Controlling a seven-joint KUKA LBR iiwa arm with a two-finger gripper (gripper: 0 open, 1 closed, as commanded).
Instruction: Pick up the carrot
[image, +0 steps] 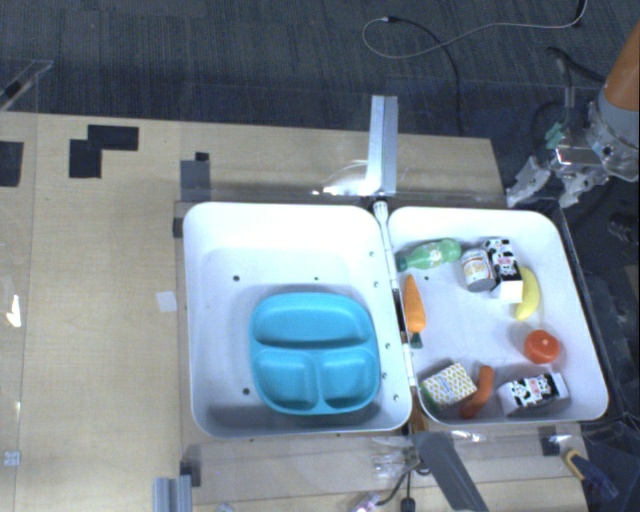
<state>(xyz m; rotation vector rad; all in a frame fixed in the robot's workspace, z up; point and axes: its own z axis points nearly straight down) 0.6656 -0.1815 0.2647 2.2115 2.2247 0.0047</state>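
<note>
Carrot, small, orange and long (413, 305), lies in the right white bin (570, 262), right beside the wall that splits the two bins. A green soft packet (430, 254) sits near its top end. The big blue plastic tray (315, 350) rests in the left white bin (215, 300). The end effector (555, 175) hangs over the worktop's far right corner, outside the bins, its fingers spread wide and grasping nothing.
</note>
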